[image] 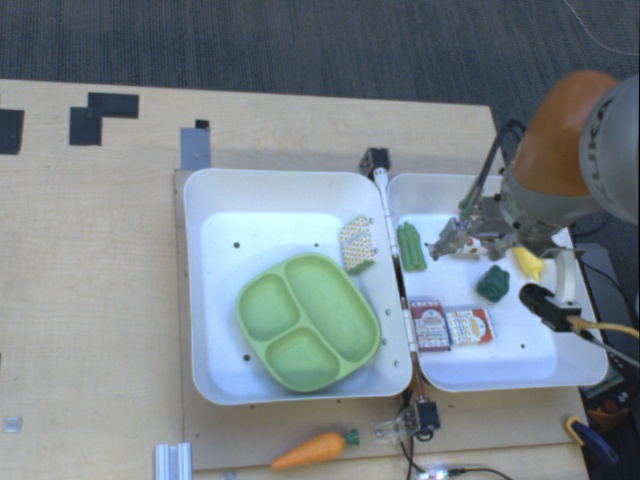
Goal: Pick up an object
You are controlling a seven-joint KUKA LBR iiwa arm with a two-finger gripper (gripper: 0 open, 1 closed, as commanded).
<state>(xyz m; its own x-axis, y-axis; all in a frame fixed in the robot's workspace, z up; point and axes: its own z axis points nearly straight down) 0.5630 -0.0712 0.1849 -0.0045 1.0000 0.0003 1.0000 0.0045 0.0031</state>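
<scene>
My gripper hangs over the back of the right bin, its fingers apart with nothing between them. A green pea pod lies just to its left, by the bin's left wall. To the gripper's lower right sits a dark green broccoli piece, with a yellow object beside it, partly under the wrist. A red and white flat box lies at the bin's front left.
The left bin holds a light green divided plate and a small patterned cracker-like piece against its right wall. A toy carrot lies on the bench in front of the bins.
</scene>
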